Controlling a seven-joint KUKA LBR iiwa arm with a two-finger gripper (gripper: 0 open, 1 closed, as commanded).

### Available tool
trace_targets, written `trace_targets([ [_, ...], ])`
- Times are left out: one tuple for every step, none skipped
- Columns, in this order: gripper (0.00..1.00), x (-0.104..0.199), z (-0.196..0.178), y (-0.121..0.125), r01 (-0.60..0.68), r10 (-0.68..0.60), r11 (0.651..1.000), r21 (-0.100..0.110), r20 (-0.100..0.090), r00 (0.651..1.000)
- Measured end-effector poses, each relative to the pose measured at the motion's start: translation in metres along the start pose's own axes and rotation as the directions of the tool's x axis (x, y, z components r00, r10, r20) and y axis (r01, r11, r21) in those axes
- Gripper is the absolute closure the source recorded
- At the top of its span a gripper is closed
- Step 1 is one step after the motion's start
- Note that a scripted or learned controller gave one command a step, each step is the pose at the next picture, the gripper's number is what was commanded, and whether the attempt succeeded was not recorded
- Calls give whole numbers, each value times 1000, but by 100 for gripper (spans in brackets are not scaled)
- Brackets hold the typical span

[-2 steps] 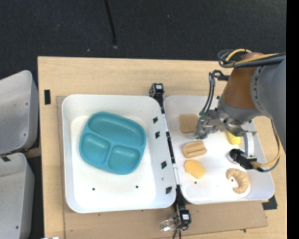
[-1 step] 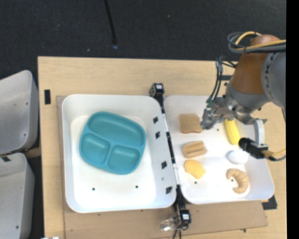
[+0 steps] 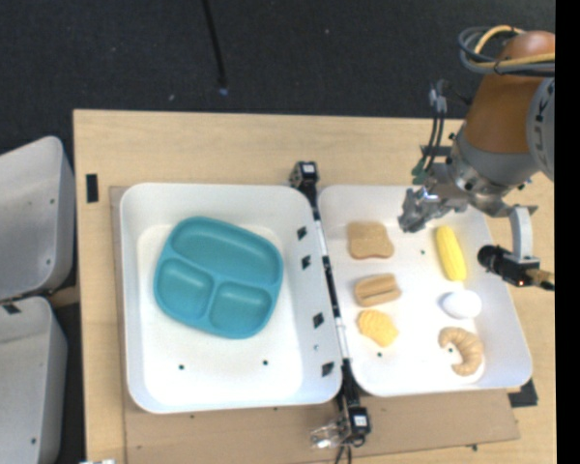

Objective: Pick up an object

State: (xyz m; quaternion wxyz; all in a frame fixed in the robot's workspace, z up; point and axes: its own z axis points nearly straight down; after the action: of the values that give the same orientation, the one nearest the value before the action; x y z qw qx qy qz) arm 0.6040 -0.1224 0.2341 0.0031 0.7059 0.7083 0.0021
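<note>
I see my gripper (image 3: 418, 209) hovering over the right bin (image 3: 411, 380), beside a smooth yellow corn cob (image 3: 450, 251). Toast (image 3: 369, 242), a bread roll (image 3: 376, 289) and a curled croissant (image 3: 463, 349) lie below.

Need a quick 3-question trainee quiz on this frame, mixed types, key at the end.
1. True or false: the blue tray lies in the left bin.
2. How many food items are in the right bin?
3. Which item lies closest to the gripper? A) croissant B) corn C) egg

Key:
1. True.
2. Six: toast, bread roll, yellow piece, corn, egg, croissant.
3. B.
</note>
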Motion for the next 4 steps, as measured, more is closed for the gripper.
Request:
trace_targets([
  [100, -1, -36, 1, 0, 0, 1000, 3, 0, 1000],
  [100, 46, -21, -18, 1, -1, 1000, 8, -1, 1000],
  [100, 99, -9, -34, 3, -3, 1000, 8, -2, 1000],
  [100, 157, -9, -37, 4, -4, 1000, 7, -3, 1000],
])
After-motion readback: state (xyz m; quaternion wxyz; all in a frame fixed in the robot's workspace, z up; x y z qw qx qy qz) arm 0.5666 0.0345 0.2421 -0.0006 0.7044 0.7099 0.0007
